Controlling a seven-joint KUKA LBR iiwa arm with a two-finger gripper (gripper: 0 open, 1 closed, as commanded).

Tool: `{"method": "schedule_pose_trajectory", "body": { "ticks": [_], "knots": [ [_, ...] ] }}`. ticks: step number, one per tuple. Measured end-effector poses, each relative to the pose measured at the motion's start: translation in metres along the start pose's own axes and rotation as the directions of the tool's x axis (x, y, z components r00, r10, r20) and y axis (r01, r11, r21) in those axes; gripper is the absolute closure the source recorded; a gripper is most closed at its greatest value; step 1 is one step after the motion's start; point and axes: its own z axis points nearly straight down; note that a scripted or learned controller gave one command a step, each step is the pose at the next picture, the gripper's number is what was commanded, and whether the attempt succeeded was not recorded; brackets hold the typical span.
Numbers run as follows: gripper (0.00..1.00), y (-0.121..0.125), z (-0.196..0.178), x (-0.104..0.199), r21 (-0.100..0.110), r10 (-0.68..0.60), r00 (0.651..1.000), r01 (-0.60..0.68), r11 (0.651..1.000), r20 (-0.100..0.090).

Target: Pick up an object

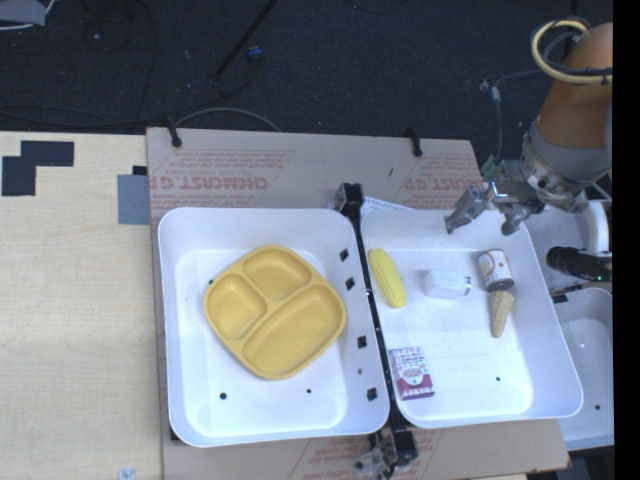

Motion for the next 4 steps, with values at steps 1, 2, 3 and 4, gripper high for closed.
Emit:
{"method": "schedule_pose_trajectory", "body": {
  "ticks": [1, 2, 3, 4],
  "knots": [
    [0.0, -0.002, 0.046, -0.007, 0.005, 0.001, 1.0, -0.001, 1.0, -0.001],
    [0.0, 0.004, 0.096, 0.0, 0.005, -0.002, 1.0, 0.002, 1.0, -0.001],
    [0.0, 0.008, 0.144, -0.007, 0.005, 0.001, 1.0, -0.001, 1.0, -0.001],
    [1.0, 0.008, 0.131, -0.008, 0.003, 0.001, 1.0, -0.001, 1.0, 0.0]
  ]
}}
